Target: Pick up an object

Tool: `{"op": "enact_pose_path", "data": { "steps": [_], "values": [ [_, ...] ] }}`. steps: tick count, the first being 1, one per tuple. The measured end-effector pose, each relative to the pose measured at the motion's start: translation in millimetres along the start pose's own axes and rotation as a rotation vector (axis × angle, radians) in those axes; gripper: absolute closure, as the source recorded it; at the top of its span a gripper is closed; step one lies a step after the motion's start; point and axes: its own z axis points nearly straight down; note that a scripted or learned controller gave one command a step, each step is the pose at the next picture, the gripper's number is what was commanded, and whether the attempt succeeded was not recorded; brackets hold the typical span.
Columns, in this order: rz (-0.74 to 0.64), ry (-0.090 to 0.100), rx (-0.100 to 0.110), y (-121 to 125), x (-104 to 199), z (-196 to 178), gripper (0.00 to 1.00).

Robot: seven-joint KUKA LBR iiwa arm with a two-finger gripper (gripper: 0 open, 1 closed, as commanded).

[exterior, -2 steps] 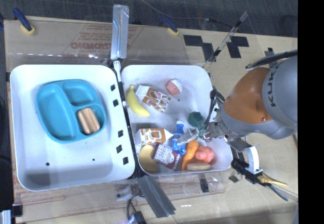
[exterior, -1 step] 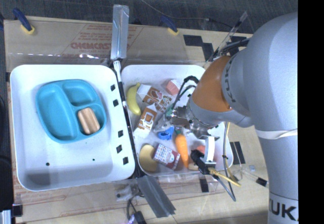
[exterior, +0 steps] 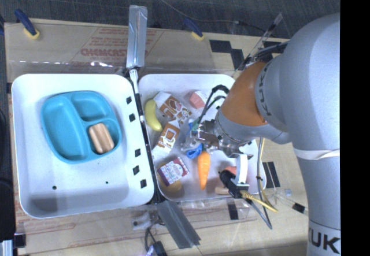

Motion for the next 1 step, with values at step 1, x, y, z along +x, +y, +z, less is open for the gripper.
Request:
{"op": "enact_pose_path", "data": {
  "steps": [1],
  "values": [
    [-0.021,0.001,-0.009,47.8,57.7,-140.9,1.0]
  ]
}}
